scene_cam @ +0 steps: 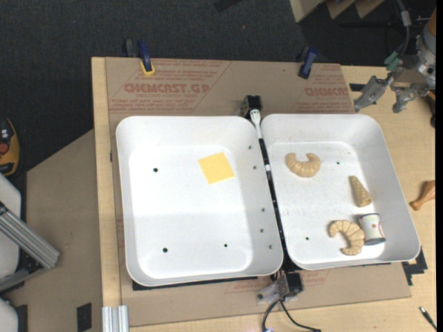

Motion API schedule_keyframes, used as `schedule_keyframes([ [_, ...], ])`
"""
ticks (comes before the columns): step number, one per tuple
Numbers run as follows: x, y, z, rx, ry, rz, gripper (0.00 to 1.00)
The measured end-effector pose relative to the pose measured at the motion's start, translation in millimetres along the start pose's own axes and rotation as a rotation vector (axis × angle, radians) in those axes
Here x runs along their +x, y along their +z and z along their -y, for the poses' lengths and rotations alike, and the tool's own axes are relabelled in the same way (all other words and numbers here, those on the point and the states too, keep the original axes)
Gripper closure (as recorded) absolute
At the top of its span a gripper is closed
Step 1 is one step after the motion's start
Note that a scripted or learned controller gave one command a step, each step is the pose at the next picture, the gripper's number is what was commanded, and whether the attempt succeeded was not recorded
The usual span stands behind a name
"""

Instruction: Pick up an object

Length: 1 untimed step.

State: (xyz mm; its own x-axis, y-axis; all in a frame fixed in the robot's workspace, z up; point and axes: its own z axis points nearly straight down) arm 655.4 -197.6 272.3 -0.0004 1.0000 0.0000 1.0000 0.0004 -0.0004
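Observation:
A flat yellow square (pixel 216 167) lies in the left bin (pixel 138 185), towards its back. The right bin (pixel 387 158) holds a tan croissant (pixel 303 164) near its back left and a small tan cone (pixel 359 190) on its right side. A second croissant (pixel 347 235) lies at the front, touching a small white can (pixel 370 228) on its side. My gripper (pixel 379 106) hangs above the bench just beyond the right bin's back right corner. It is open, with nothing between its fingers, and well away from every object.
Both bins sit on a brown board (pixel 208 88) held by two clamps (pixel 145 59) at its back edge. A black hinge strip (pixel 266 178) runs between the bins. A small tan object (pixel 422 198) lies outside the right bin's right rim.

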Motion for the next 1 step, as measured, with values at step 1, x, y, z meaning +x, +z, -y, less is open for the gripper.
schedule_keyframes([
  [1, -0.1, -11.4, -0.7, -0.004, -0.001, 0.002, 1.0],
])
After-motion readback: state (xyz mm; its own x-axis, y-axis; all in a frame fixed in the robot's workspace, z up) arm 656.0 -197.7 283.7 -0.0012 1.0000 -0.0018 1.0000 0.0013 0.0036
